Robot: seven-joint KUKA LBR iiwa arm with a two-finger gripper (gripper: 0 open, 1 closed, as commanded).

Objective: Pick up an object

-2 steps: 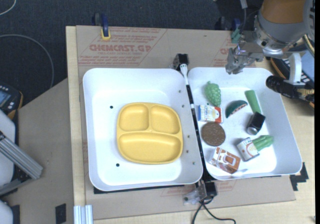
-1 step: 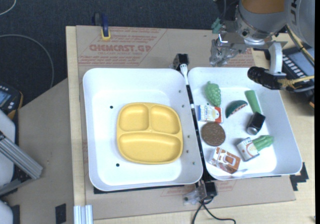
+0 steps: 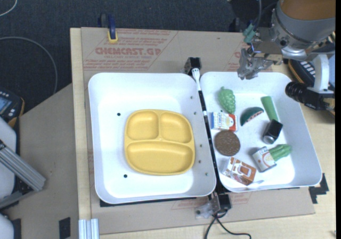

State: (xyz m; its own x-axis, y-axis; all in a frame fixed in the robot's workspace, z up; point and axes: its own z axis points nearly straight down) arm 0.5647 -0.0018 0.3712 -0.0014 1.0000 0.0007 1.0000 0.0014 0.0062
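The right bin (image 3: 306, 150) holds several small items: a green bunch of grapes (image 3: 227, 99), a watermelon slice (image 3: 251, 115), a green cylinder (image 3: 268, 109), a black can (image 3: 272, 131), a small white and red carton (image 3: 222, 121), a brown round disc (image 3: 227, 142), an orange and white packet (image 3: 240, 171) and a small box beside a green vegetable (image 3: 272, 155). My gripper (image 3: 250, 70) hangs over the far left rim of this bin, above and behind the grapes, apart from every item. Nothing is seen in it.
The left bin (image 3: 101, 126) holds a yellow divided plate (image 3: 159, 142). A black divider strip (image 3: 201, 105) runs between the bins. The arm's grey and orange body (image 3: 306, 3) fills the upper right. A blue clamp (image 3: 112, 27) sits on the board's far edge.
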